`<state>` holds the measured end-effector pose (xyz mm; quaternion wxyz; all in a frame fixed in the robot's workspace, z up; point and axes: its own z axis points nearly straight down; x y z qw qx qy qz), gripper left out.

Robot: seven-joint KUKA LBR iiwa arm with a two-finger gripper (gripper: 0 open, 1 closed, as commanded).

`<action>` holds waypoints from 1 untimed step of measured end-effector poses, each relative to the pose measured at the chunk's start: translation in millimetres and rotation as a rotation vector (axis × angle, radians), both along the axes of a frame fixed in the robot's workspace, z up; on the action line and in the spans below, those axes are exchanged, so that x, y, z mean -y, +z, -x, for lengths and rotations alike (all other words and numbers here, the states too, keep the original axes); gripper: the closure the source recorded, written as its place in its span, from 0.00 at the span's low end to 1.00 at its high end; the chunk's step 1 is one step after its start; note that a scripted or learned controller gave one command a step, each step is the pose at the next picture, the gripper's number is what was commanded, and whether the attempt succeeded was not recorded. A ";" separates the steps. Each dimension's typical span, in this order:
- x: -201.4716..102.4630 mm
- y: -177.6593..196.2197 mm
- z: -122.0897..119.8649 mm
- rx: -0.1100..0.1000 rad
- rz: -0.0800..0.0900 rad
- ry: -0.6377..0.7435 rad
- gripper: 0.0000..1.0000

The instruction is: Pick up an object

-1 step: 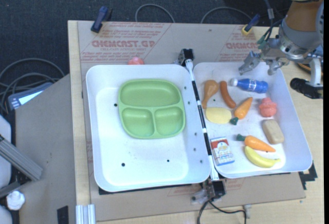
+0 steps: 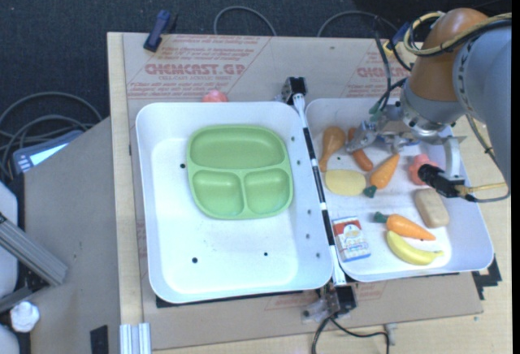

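Nearest the camera, at the near edge of the right bin (image 2: 479, 251), lie a small red-and-white carton (image 2: 352, 239) and a banana (image 2: 413, 250), with a carrot (image 2: 409, 226) just beyond. Farther in sit a tan bread roll (image 2: 431, 206), a yellow potato-like piece (image 2: 345, 182) and a second carrot (image 2: 384, 170). At the far side, the gripper (image 2: 375, 135) hovers low over small orange items; whether it is open or closed cannot be told. Leftward, the left bin (image 2: 162, 255) holds a green divided tray (image 2: 240, 170).
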<state>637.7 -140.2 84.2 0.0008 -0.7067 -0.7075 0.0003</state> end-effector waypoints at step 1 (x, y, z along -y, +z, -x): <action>-0.2 11.0 -1.1 0.004 0.001 0.001 1.00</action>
